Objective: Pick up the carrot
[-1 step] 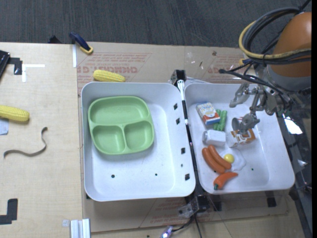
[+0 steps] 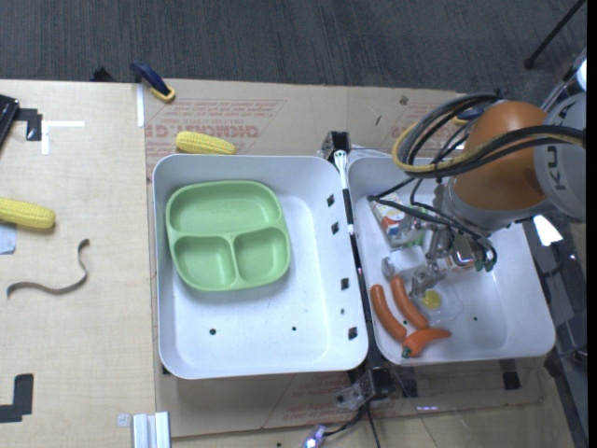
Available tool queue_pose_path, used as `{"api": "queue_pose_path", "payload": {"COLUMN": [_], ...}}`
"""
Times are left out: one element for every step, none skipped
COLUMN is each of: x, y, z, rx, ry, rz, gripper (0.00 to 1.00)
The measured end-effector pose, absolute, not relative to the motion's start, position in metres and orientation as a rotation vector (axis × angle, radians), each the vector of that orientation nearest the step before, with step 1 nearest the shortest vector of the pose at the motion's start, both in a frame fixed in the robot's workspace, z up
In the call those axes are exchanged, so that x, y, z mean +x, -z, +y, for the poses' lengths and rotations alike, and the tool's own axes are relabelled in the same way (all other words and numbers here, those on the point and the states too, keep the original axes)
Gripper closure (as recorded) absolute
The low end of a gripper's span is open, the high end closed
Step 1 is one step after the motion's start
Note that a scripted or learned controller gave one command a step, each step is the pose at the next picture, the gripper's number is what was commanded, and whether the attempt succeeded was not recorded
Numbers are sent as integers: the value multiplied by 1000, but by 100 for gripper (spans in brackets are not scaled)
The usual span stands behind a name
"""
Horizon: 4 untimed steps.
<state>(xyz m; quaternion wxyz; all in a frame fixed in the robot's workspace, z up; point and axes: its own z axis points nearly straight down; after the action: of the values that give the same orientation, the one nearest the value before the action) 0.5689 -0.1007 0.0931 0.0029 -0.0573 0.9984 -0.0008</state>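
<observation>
The carrot [image 2: 424,341] lies in the right bin [image 2: 522,339], low in the frame near that bin's lower rim, its orange body pointing right and a green tip at its left end. Just left of it and above it lie two red sausages [image 2: 396,308], side by side and slanted, the carrot close to their lower ends.

The arm [image 2: 499,166] comes in from the right of the frame, black cables looping over its orange band. The jaws [image 2: 429,283] hang over the right bin, above the sausages and apart from the carrot; whether they are open or closed cannot be told.

The left bin [image 2: 308,343] holds a green three-part plate [image 2: 227,234] in its upper left.

Red print on the cardboard [image 2: 252,119] above the left bin reads upside down and cannot be made out. A corn cob [image 2: 203,143] lies on it; another cob [image 2: 26,214] lies on the bench [image 2: 75,343] at the left edge.
</observation>
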Motion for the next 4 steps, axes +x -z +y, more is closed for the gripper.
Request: {"api": "queue_pose_path", "payload": {"x": [501, 539, 483, 483], "y": [-92, -93, -96, -96], "z": [-112, -167, -110, -110], "rx": [-152, 116, 330, 331], "ry": [2, -1, 7, 7], "rz": [3135, 3134, 3104, 3104], "gripper": [0, 0, 0, 0]}}
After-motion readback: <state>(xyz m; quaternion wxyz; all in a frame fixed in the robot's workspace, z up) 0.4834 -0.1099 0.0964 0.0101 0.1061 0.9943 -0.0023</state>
